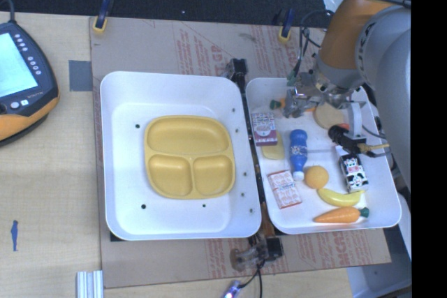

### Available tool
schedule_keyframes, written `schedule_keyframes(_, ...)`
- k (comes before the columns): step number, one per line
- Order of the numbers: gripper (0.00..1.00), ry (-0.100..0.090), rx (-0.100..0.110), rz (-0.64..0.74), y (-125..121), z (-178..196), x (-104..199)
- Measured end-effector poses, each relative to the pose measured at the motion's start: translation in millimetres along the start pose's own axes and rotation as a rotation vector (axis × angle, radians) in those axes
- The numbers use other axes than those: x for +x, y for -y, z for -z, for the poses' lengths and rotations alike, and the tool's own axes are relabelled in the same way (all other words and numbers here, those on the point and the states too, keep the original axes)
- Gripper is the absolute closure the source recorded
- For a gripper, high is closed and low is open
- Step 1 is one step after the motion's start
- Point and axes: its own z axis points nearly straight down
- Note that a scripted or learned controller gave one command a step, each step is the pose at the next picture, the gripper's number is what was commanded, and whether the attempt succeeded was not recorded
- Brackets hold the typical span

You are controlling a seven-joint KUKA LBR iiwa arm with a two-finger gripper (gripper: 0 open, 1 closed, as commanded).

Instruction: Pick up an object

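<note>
The right white bin (391, 213) holds several small items: a blue bottle (298, 149), an orange (316, 176), a banana (340, 197), a carrot (339, 215), two small red-and-white cartons (284, 188) (264, 128), a black-and-white cow-print carton (354, 173) and a tan round piece (325, 114). My gripper (299, 102) hangs over the bin's far left part, just above the blue bottle and right of the upper carton. Nothing shows between its fingers.
The left white bin (115, 150) holds a yellow divided tray (189, 155). A teach pendant (21, 80) lies on the bench at the far left. Clamps (102, 13) (285, 23) grip the board's far edge. The arm's orange band (349, 24) looms over the right bin's back.
</note>
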Motion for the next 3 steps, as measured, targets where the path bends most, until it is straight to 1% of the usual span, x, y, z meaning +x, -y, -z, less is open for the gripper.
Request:
schedule_keyframes(1,0.00,0.003,-0.010,0.001,-2.2,1.9,-0.1)
schedule_keyframes(2,0.00,-0.003,-0.004,-0.001,79.2,-15.1,-13.7)
schedule_keyframes(3,0.00,0.007,-0.013,-0.005,82.5,-12.4,0.7)
